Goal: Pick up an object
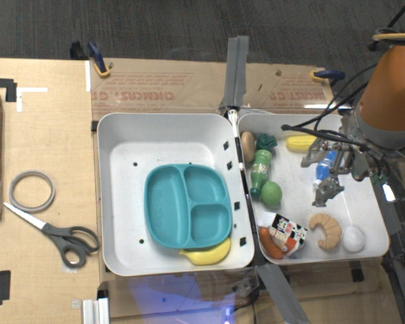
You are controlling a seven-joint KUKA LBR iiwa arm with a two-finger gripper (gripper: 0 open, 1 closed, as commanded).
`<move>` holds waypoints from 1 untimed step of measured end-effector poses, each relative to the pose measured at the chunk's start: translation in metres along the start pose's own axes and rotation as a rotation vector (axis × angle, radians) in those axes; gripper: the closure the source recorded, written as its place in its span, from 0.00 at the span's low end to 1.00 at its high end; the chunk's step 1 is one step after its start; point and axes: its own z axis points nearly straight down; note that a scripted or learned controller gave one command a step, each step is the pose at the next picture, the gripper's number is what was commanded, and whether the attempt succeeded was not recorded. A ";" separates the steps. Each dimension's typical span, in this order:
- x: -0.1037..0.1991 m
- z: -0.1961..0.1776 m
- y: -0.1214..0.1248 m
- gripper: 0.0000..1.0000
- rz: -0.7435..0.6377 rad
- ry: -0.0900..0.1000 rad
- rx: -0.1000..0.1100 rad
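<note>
1. Objects for picking sit in the right bin (371,248): from my feed, a green bottle (260,169) lies along its left wall at about 9 o'clock of the bin, with a green ball (271,194) touching its lower end.
2. At 11 o'clock I see a tan egg-shaped piece (247,144) beside a dark green leafy toy (265,142); a yellow piece (298,143) lies at 12 o'clock.
3. At 6 o'clock a croissant (326,229) rests, with a white ball (353,239) just beside it and a small printed carton (287,233) lying over a red-orange item (271,245) at 7 o'clock.
4. My gripper (327,193) hangs over the bin's middle; its fingers look spread apart with nothing between them.
5. In the left bin (121,147) a teal divided plate (187,206) lies, with a banana (207,253) at its 6 o'clock edge.
6. Scissors (54,233) and a tape roll (32,191) lie on the bench, well apart from the bins.
</note>
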 end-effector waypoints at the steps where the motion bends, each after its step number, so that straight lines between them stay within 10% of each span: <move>1: -0.029 0.054 -0.056 0.00 0.032 -0.001 0.000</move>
